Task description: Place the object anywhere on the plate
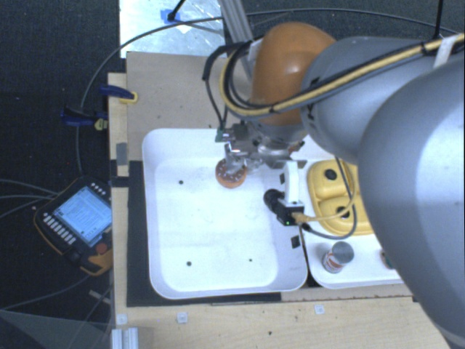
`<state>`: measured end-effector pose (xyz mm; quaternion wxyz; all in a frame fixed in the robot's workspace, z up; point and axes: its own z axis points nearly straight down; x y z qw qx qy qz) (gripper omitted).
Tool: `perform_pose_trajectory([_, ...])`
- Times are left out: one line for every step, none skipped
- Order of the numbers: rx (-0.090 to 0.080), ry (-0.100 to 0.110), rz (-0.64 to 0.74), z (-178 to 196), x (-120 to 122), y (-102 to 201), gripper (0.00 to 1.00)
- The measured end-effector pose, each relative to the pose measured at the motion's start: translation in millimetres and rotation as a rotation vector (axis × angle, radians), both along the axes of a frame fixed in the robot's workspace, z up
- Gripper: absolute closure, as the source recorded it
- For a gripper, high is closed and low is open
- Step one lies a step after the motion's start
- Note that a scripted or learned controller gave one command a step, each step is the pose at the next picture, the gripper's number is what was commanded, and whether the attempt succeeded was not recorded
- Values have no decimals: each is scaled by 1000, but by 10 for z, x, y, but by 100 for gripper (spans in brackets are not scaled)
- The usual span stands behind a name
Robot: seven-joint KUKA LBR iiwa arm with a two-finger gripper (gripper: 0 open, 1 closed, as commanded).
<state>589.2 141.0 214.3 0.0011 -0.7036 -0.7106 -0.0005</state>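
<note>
Camera view from above: the grey arm (407, 122) fills the whole right side, sweeping in from that edge and bending down over the tabletop (240, 315), with its orange band (287, 57) sitting just above the wrist. Black and yellow cables loop round the wrist and run along the arm. The wrist points down into the upper middle of the left bin (182, 267), near its far wall.

The tabletop is pale wood, set on a dark carpeted floor. A blue clamp (80, 116) grips the left edge of the tabletop. On the floor to the left lies a handheld control pad (78, 224) with a lit blue screen and an orange casing, its cable trailing away. The right bin (356, 275) sits just beside the left one and is mostly hidden under the arm; inside it I can see a yellow moulded thing (338, 195) and, nearer the front, a small can (336, 257) with a shiny top.

The claw (234, 162) hangs low in the left bin, and the small round brownish object (232, 174) sits right at its tips, over the white bin floor. The object looks like a flat disc, reddish brown with a paler top. I cannot tell whether the claw is clamped on it or merely touching it, nor whether the object rests on the bin floor.
</note>
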Motion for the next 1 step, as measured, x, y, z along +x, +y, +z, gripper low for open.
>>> perform_pose_trajectory([-2,0,-5,1,6,-34,0])
